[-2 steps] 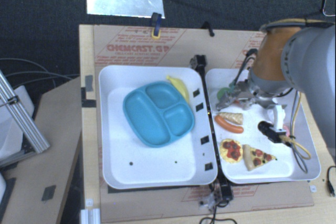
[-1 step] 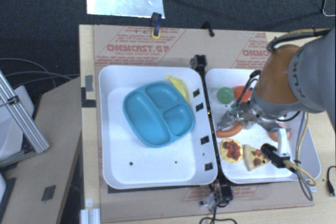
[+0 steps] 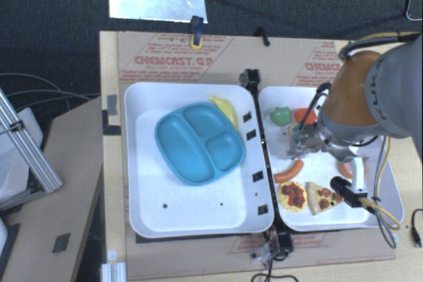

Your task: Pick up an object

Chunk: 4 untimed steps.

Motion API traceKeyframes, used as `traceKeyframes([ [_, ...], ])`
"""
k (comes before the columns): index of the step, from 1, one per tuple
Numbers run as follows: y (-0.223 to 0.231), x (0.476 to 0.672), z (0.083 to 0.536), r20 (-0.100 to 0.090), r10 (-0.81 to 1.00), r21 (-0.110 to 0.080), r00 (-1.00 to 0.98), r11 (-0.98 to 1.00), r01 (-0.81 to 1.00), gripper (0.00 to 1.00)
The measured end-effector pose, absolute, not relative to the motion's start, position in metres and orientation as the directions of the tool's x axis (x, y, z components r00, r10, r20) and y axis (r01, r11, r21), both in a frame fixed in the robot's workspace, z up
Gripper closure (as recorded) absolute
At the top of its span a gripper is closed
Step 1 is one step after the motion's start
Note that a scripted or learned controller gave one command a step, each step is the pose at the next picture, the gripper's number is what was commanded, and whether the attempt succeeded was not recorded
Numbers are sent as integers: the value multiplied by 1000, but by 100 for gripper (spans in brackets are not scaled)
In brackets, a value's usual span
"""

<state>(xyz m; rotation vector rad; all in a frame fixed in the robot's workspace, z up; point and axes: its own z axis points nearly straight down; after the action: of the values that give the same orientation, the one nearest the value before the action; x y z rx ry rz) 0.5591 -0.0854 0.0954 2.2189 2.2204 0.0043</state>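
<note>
Dark carpet lies all around a counter [image 3: 178, 53] topped with brown cardboard that has red words on it. Two white bins sit side by side on it.

The left bin [image 3: 149, 208] holds one blue plate [image 3: 198, 145] with three sections. The plate lies tilted, near the middle of the bin. One yellow banana [image 3: 225, 107] peeks out from under the plate at about 1 o'clock, and it touches the plate's edge.

The right bin [image 3: 310, 224] holds toy food. One green pepper [image 3: 280, 116] sits near the bin's 11 o'clock corner. One red thing, maybe a tomato [image 3: 305, 115], sits just beside the pepper. One hot dog [image 3: 289, 172] lies near the middle, by the bin's left wall. Two pizza pieces lie at about 6 o'clock: a round pizza [image 3: 293, 195] and a pizza slice [image 3: 322, 197], just beside each other. One more reddish thing [image 3: 346, 169] shows next to the arm, but I cannot tell what it is.

The grey and orange arm [image 3: 370, 99] reaches in from 3 o'clock and covers much of the right bin. The claw [image 3: 299, 140] points down between the tomato and the hot dog, just above the hot dog. I cannot tell whether the claw is apart or together, and I see nothing held in it.
</note>
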Motion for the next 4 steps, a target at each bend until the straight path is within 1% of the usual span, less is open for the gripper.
traceKeyframes([
  [1,-36,528,190,2,1000,9,-8,8,1000,100],
  [2,-10,530,269,1,1000,11,-8,8,1000,100],
  [3,56,545,348,3,1000,12,-12,12,1000,100],
  [4,173,545,293,4,1000,-3,-15,15,1000,100],
])
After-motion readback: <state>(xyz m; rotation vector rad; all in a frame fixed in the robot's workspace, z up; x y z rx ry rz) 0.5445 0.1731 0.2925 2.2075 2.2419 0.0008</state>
